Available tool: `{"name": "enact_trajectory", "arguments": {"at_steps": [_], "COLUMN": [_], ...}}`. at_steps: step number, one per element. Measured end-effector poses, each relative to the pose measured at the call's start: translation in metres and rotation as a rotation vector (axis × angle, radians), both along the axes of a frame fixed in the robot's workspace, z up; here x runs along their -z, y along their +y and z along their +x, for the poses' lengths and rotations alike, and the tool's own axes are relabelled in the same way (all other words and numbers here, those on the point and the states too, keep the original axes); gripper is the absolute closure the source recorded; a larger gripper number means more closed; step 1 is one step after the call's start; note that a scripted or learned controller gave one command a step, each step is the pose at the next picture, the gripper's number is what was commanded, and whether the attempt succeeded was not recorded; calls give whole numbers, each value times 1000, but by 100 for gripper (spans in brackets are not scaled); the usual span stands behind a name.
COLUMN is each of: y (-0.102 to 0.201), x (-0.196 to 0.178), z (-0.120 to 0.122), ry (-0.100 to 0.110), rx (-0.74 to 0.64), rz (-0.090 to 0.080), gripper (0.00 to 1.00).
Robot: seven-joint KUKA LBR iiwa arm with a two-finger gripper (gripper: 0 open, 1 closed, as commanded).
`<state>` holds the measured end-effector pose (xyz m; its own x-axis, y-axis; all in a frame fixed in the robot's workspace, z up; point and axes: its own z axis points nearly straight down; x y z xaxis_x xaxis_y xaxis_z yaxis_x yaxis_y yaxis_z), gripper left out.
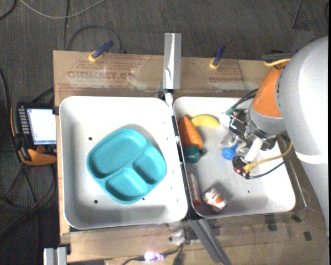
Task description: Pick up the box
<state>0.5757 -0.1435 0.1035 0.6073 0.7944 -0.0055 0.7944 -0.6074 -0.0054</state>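
A small red and white box (214,199) lies near the front of the right bin (276,200), tilted. My gripper (240,149) hangs low over the middle of the same bin, up and to the right of the box and well apart from it. A small blue object (228,153) sits right at the gripper's left side; whether it is touched is unclear. The grey arm with its orange band (266,101) comes in from the right.
Also in the right bin are a yellow banana (205,121), an orange carrot (190,132) with a dark teal piece (192,154) below it, and a slim brown item (193,188) along the left wall. A teal divided plate (127,165) lies in the left bin (77,203).
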Motion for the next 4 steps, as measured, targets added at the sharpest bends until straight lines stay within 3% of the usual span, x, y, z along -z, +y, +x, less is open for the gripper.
{"name": "enact_trajectory", "arguments": {"at_steps": [1, 2, 3, 4], "y": [-19, 2, 10, 96], "x": [-73, -131, -172, -174], "z": [62, 9, -34, -19], "ry": [-4, -3, -2, -2], "rx": [546, 716, 717, 711], "rz": [-6, -6, -4, -4], "gripper": [100, 100, 100, 100]}}
